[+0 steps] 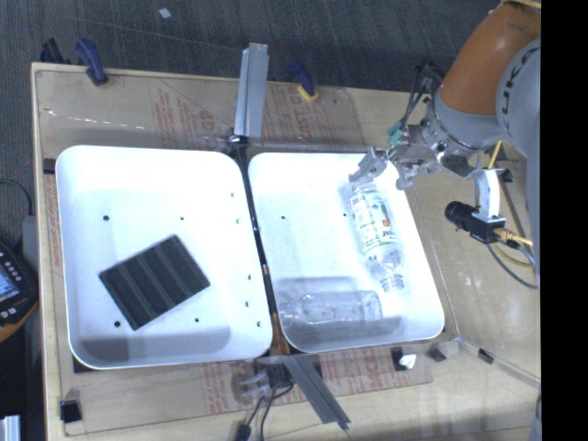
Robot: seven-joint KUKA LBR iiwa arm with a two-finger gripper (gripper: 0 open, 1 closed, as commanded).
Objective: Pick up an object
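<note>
Gripper [386,165]: above the right bin's far right corner, near the bottle's base; whether the fingers are parted cannot be told, and nothing shows between them.
Bottle [376,231]: one, clear with a white label, lying lengthwise along the right bin's right side.
Clear container [329,303]: one, transparent, lying at the right bin's near wall.
Dark ribbed slab [153,280]: one, flat in the left bin.
Bins: two, white, left bin [83,168] and right bin [294,177] touching.
Bench [138,108]: pale wood, blue clamps [91,62] at the far edge, dark carpet beyond.
</note>
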